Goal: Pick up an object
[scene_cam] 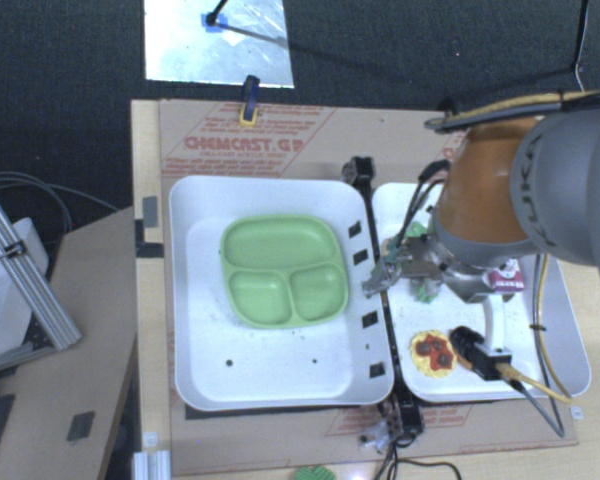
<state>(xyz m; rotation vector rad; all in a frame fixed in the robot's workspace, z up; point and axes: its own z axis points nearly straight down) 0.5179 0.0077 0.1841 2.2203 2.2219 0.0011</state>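
In the right bin [572, 363] the gripper [387, 274] hangs low, grip unreadable, with a yellow disc [432, 352] lying near, frontward of it.

Green 3-compartment plate [283, 270] flat in left bin [195, 298], yellow-red disc [433, 353] in right bin [570, 368]

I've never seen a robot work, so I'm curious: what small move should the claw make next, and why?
Probably a short shift sideways to bring it over the small green piece. The claw sits at the left side of the right bin, and that piece lies just beside it, partly under the arm. The yellow-and-red disc lies further off.
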